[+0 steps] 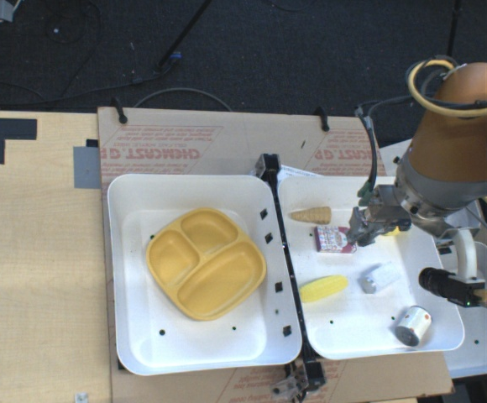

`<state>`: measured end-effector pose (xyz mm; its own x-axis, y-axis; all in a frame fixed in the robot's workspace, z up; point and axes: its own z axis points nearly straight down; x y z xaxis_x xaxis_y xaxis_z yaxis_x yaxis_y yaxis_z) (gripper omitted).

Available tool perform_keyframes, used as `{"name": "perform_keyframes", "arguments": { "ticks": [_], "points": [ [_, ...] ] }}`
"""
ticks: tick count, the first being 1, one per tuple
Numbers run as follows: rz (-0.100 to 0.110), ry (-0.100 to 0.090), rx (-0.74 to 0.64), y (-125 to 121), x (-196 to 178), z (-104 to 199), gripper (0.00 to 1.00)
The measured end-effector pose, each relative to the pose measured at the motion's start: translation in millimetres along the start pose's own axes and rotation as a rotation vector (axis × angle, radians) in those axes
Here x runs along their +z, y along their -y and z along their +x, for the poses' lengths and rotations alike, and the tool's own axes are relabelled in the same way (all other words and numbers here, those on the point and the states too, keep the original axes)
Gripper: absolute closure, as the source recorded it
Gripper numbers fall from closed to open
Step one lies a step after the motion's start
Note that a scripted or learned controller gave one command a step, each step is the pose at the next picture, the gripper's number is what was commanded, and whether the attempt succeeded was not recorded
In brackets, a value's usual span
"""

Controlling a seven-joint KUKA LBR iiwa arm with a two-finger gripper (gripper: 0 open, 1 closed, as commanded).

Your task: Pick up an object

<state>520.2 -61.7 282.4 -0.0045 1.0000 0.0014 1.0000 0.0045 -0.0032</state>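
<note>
The grey arm [445,149] with its orange band comes in from 3 o'clock and bends down over the right bin [445,334], its gripper [363,232] low near that bin's middle. The tip sits just beside, perhaps touching, the 3 o'clock edge of a small pink-and-white packet [331,240]; whether the pincer is apart or together cannot be told at this size, and nothing shows between it.

There are 2 white bins, side by side. The left bin [134,326] holds 1 thing: a yellow divided plate [206,263] with 3 compartments, lying flat at its centre.

The right bin holds 5 loose things: 1 tan cone [311,216] at 12 o'clock from the packet, the packet itself, 1 yellow corn cob [322,289] at 6 o'clock from it, 1 small grey block [370,280] towards 4 o'clock, and 1 silver can [412,325] near the bin's 5 o'clock corner.
</note>
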Motion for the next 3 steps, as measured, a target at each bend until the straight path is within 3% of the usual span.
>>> {"name": "perform_keyframes", "arguments": {
  "ticks": [3],
  "points": [
    [0.003,0.001,0.000,-10,45,172,1.00]
  ]
}}
